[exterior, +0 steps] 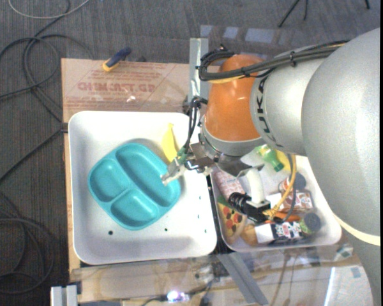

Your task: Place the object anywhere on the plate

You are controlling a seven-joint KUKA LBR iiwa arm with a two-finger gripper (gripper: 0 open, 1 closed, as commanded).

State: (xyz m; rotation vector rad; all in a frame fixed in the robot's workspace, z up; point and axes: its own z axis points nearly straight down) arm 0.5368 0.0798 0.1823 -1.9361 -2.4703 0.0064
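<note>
Hovering at the teal plate's (135,183) right rim: pincer (173,171), state you cannot tell. Yellow object (170,144) beside it; risk: landing off-plate in the white bin (83,234).

plate (133,185) in left bin (83,234), claw (172,171) over it

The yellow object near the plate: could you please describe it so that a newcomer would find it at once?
Start at the left white bin, which holds a teal divided plate. Just off the plate's upper right rim, beside the gripper, lies the yellow object. It is a slim, bright yellow piece, unlike the jumbled packets in the right bin.
</note>
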